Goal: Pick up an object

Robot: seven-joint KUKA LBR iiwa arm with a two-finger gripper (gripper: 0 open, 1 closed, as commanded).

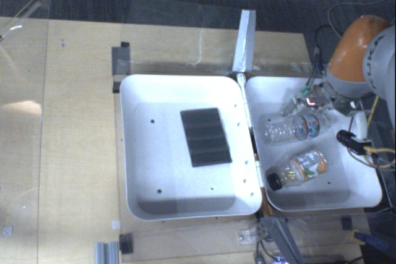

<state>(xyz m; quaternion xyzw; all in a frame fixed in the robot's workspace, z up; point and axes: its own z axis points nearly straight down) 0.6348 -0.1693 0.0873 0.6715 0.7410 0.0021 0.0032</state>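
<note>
The left bin (133,133) is open all round a dark pad (206,136) lying flat at its middle. The right bin (371,191) is crowded: a clear bottle (291,129) lies across its middle, a labelled bottle (298,169) near its front edge, the two close together. The arm (359,59) and cables (365,145) block its far right corner and right edge.
</note>
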